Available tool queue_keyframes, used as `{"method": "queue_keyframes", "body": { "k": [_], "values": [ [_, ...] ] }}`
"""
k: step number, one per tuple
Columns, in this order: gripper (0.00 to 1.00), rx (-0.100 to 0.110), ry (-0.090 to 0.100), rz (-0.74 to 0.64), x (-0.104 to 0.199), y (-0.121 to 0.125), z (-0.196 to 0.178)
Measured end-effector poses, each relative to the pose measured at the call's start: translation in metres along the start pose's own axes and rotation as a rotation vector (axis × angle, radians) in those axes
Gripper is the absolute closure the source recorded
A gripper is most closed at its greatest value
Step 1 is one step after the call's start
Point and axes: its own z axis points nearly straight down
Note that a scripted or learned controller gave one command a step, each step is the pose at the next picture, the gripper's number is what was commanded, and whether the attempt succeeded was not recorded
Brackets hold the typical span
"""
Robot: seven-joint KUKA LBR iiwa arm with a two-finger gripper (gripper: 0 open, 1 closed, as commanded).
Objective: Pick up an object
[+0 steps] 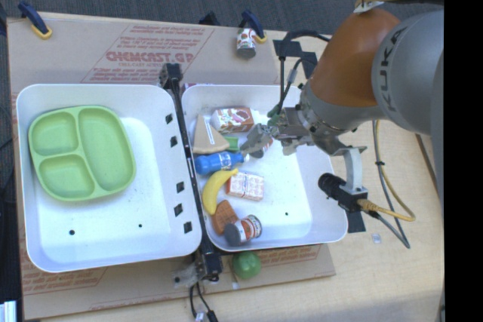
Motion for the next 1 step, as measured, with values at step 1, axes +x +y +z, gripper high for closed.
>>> {"method": "queue_keyframes", "body": {
  "k": [1],
  "values": [
    [0.00,0.003,-0.001,0.001,-0.0542,0.0355,0.1347]
  ]
}}
